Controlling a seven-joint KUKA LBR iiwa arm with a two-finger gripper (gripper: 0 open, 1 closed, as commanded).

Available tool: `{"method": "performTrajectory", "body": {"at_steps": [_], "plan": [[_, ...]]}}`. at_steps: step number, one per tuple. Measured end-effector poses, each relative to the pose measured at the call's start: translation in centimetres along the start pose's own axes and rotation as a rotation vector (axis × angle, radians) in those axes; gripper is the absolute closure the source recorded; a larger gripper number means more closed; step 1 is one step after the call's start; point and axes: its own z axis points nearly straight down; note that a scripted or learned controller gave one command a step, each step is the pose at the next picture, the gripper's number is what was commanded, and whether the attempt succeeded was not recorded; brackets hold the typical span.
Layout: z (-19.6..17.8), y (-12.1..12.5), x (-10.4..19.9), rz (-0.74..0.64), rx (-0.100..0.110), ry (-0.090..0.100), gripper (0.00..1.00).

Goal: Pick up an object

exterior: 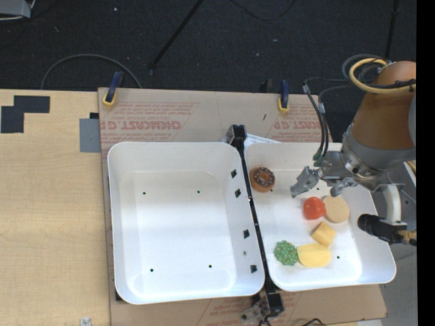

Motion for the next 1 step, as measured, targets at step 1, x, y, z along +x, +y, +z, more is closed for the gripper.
{"method": "performTrajectory", "body": {"at_steps": [1], "plan": [[12.94, -5.67, -4.88, 0.004, 0.006, 0.0, 0.0]]}}
